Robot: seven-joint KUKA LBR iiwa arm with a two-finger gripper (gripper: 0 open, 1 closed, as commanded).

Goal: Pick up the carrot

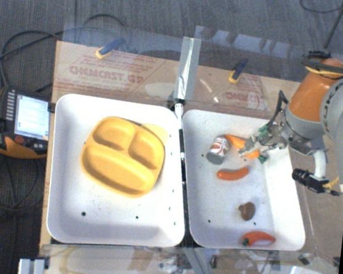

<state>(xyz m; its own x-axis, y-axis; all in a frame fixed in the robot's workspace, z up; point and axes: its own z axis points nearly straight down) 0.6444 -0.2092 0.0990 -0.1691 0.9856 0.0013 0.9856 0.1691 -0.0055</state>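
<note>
An orange carrot (238, 141) lies in the upper middle of the right bin (288, 197), pointing left towards a small red and white can (218, 149). My gripper (258, 145) is right over the carrot's right end, and part of the orange body shows just below it. The gripper head hides that end, so I cannot tell whether it is touching the carrot. The grey arm with its orange band (313, 95) comes in from the upper right.
The right bin also holds an orange-red sausage shape (233, 173), a brown lump (247, 211) and an orange-red piece with a green end (258, 239) by the front wall. A yellow sectioned tray (124, 155) lies in the left bin (63, 213).
</note>
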